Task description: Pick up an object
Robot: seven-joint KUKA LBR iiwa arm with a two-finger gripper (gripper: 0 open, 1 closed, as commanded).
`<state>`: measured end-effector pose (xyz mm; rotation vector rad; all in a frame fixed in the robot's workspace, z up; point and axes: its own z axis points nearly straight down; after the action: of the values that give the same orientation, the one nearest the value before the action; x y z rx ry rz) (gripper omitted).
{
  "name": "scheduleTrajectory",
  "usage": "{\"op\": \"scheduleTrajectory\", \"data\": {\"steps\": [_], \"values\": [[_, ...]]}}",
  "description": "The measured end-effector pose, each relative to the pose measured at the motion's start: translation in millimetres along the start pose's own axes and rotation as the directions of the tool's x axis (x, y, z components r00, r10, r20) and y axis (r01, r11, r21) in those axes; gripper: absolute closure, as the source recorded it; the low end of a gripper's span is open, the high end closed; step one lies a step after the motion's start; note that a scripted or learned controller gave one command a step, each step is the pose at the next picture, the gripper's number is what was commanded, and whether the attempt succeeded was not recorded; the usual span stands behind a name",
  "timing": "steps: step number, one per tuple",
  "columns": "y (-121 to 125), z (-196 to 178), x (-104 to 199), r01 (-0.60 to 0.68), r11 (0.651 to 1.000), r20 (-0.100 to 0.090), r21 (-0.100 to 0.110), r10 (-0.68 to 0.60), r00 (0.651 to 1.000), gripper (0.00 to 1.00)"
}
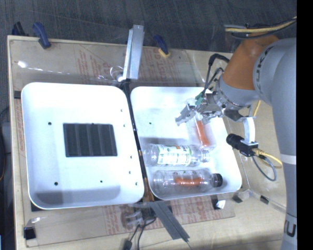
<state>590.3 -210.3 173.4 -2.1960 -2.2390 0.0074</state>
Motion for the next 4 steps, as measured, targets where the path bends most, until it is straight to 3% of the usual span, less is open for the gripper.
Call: {"op": "scheduleTrajectory", "data": {"steps": [1, 2, 3, 4], "values": [[-18.1, -33.9, 1.6, 0.105, 0.994, 0.000, -0.003, -0.105, 0.995, 0.00], [-17.0, -33.4, 1.7, 0.128, 0.992, 0.001, -0.004, -0.128, 0.992, 0.00], [-14.2, -6.1, 0.2, 0.018, 1.000, -0.002, 0.000, -0.018, 1.000, 0.00], [34.8, 57.8, 2.2, 0.258, 0.966, 0.002, -0.005, -0.258, 0.966, 0.00]]}}
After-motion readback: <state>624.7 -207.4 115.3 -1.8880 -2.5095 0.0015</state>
